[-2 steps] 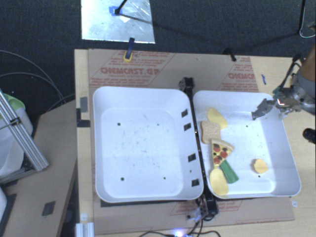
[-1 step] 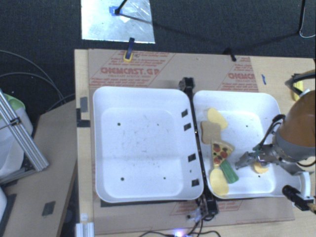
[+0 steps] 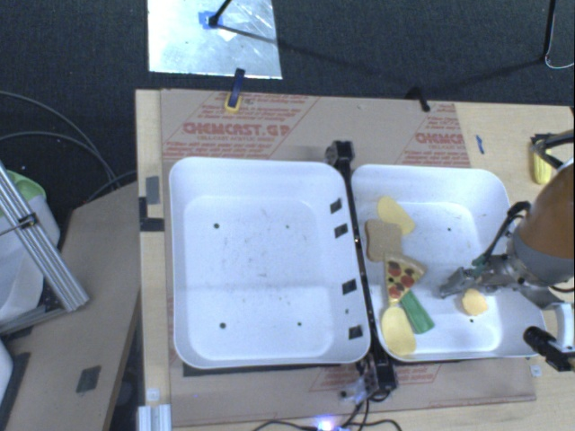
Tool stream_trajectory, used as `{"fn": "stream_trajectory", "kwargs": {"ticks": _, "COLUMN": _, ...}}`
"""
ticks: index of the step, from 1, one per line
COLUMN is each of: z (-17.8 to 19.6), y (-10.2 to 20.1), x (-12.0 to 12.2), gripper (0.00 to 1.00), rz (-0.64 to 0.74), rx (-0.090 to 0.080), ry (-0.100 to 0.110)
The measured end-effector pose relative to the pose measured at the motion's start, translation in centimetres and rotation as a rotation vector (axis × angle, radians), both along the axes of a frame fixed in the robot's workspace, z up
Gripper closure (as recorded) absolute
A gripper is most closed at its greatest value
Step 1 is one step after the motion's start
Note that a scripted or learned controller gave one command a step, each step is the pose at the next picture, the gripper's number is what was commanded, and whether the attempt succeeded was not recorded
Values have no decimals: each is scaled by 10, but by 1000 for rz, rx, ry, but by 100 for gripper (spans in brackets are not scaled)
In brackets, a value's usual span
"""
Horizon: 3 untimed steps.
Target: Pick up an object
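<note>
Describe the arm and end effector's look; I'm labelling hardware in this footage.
The arm is grey with an orange band above the wrist. A black cable loops beside it. The end effector is dark grey metal with slim fingers.

Bins (image 3: 260, 259): smooth white plastic, slight sheen. Bench (image 3: 296, 124): matt brown cardboard, printed red. Plate (image 3: 214, 25) beyond bench: shiny metal sheet. Floor (image 3: 72, 43): dark matt carpet.

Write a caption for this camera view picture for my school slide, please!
Robot gripper reaches into the right white bin beside toy food: a pizza slice, a green piece and yellow pieces.
</note>
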State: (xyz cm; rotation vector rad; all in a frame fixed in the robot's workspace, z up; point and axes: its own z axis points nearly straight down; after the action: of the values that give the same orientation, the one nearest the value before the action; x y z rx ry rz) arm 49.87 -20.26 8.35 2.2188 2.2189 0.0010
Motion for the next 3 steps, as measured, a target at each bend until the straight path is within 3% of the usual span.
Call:
{"fn": "stream_trajectory", "kwargs": {"ticks": 1, "z": 2, "y": -4, "x": 47, "gripper": 0, "rz": 6, "rx": 0, "ry": -4}}
{"fn": "stream_trajectory", "kwargs": {"ticks": 2, "z": 15, "y": -3, "x": 129, "gripper": 0, "rz": 8, "rx": -1, "ry": -9}}
{"fn": "stream_trajectory", "kwargs": {"ticks": 3, "z": 0, "y": -4, "x": 58, "gripper": 0, "rz": -1, "rx": 4, "ry": 7}}
